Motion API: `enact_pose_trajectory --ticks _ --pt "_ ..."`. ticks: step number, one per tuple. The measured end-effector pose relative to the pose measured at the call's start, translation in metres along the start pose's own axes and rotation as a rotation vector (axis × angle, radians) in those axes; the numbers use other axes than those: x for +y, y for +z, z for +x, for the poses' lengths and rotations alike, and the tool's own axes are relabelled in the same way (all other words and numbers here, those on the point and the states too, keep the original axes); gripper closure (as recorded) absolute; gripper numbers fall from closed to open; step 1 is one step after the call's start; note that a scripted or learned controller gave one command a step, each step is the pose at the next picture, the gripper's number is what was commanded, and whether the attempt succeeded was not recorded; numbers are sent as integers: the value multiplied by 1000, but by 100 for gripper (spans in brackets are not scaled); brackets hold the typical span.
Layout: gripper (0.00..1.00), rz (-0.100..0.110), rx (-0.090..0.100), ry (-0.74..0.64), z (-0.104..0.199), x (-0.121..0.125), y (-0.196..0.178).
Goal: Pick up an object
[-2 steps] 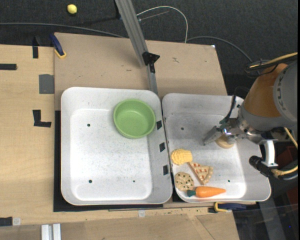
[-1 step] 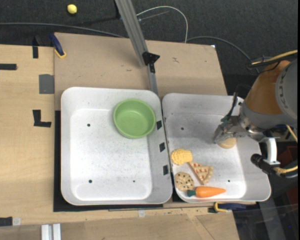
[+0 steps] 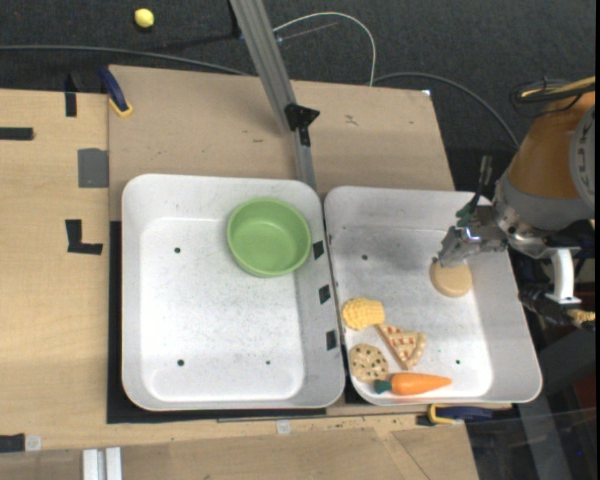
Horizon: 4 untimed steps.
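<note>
Hovering low over the right bin, near its right-hand wall: the claw, reaching in from the right on the grey arm with its orange band. Sitting directly under the claw tips, touching or nearly so (cannot tell which): a round tan object, perhaps a toy bun, well apart from the other pieces. Impossible to tell how wide the claw is standing or whether anything is caught in it, the metal parts blurring together against the bin floor. Crowding the near-left corner of the same bin: a yellow corn cob, a pizza slice just beside it, a brown cookie below the corn, and an orange carrot lying along the front wall, all clustered close together yet away from the claw. Resting in the left bin, towards its back right corner: a green bowl, upright. Slanting down from the top of the view to the seam between the bins: a grey pole. Lying on the dark floor beyond the wooden surface: a small yellow ball.
</note>
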<state>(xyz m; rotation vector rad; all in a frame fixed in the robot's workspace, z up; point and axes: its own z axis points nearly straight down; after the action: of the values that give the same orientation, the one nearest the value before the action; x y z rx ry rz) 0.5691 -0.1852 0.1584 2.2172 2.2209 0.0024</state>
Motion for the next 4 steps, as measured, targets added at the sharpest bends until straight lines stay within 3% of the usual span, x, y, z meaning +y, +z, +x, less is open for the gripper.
enact_pose_trajectory --ticks 2,4 --pt "100 -2 -1 0 -8 -3 -102" --pt "100 5 4 -5 96 -21 -108"
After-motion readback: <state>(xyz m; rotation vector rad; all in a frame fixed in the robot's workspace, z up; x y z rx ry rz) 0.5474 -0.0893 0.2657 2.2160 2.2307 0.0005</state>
